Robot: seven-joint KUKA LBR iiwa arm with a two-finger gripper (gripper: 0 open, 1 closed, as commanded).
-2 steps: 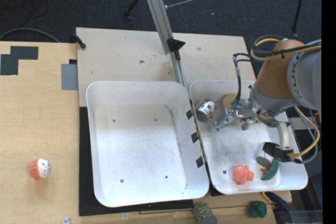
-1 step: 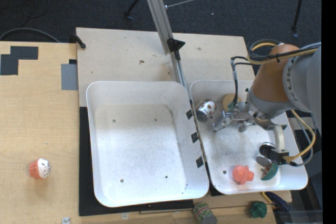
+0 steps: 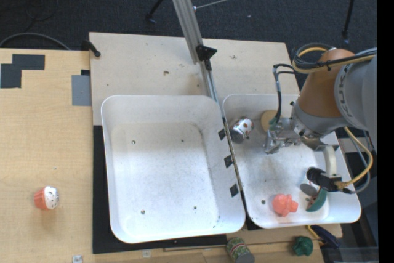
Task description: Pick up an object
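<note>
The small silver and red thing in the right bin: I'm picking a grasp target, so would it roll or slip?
The silver and red thing looks rounded, so a push would probably roll it. Its shiny surface may slip between fingers. It lies near the right bin's left wall, which could hamper the approach.

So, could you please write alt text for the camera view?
The grey arm reaches into the right bin, its gripper near a small silver and red object; an orange-pink toy lies nearer the front.
</note>
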